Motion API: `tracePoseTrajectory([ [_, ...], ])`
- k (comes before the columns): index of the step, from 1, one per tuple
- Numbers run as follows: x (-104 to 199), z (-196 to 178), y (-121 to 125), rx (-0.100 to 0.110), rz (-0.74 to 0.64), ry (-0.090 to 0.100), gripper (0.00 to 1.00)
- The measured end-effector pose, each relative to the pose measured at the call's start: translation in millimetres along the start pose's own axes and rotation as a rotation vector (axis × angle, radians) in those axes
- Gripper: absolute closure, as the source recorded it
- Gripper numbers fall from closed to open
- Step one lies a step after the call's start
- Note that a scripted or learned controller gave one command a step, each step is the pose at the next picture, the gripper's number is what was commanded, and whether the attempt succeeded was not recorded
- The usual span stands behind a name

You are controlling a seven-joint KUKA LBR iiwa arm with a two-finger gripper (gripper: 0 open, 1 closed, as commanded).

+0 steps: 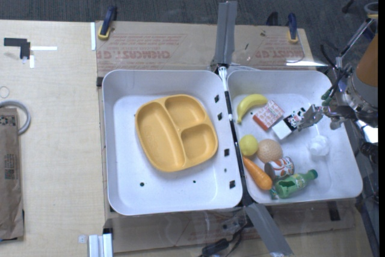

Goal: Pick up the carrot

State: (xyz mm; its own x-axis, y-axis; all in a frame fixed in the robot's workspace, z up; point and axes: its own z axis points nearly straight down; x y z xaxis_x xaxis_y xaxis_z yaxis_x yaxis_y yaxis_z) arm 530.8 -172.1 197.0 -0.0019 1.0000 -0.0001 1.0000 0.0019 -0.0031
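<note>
The tapered orange carrot (257, 173) is lying in the right-hand shallow white bin (337, 189), at approx 7 o'clock of that bin's floor, tight along the centre divider, thick end toward 11 o'clock and tip toward 5 o'clock. It's crowded: a round yellow lemon (248, 145) is sitting just beside its thick end, a pale tan egg-shaped item (269, 150) and a small printed tin can (280, 167) are pressing in at its 1–2 o'clock side, and a green plastic bottle (292, 184) is lying near its tip.

The gripper (313, 115) is hanging over the bin's 2 o'clock area, well apart from the carrot, w/ nothing between its fingers; how far it's open can't be told from this angle.

Judgement: the arm is lining up its approach, no grasp yet. To do it well it needs to travel toward 7–8 o'clock, centre over the carrot's mid-length, and turn the wrist so the fingers close across the narrow width, not along it. One finger needs to slip btwn carrot and can, the other btwn carrot and divider wall. Descending straight down avoids nudging the lemon or bottle.
</note>
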Motion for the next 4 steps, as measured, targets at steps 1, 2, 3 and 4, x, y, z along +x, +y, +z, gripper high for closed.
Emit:
tracePoseTrajectory([
  [1, 76.0, 86.7, -20.4, 0.001, -0.064, 0.000, 0.00],
  [2, 85.8, 6.0, -52.5, -0.003, -0.338, -0.001, 0.00],
  [3, 180.0, 6.1, -52.2, -0.002, -0.511, -0.001, 0.00],
  [4, 179.8, 6.1, -52.2, -0.002, -0.511, -0.001, 0.00],
])
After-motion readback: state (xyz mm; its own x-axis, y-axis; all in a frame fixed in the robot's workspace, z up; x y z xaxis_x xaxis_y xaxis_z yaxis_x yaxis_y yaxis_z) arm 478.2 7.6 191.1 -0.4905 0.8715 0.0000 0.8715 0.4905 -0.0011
